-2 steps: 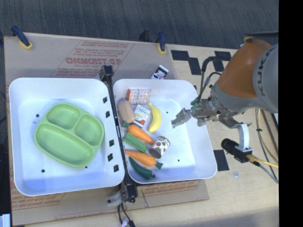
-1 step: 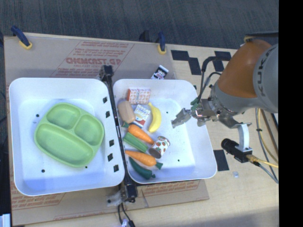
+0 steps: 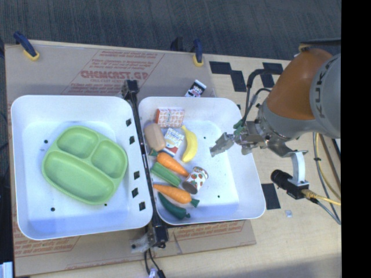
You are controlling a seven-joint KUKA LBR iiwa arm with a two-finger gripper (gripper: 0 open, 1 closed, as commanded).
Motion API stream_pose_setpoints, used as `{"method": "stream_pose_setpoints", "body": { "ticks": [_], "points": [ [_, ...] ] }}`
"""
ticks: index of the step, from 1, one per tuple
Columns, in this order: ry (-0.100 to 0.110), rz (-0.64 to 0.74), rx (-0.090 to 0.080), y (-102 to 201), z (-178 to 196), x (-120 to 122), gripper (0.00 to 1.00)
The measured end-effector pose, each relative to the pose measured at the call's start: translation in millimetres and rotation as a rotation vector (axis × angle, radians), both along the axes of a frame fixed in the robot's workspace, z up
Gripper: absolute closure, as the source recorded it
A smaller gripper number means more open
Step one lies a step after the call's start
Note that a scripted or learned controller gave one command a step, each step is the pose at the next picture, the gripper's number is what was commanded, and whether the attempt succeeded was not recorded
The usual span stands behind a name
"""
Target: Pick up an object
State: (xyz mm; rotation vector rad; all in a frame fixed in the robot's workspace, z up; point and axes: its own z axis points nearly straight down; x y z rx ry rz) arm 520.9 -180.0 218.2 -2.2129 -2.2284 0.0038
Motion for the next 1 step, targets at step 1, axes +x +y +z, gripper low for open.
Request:
{"method": "stream_pose_setpoints", "body": {
  "ticks": [1],
  "points": [
    [0.0,0.0,0.0,0.0,0.0,0.0,0.0]
  ]
}}
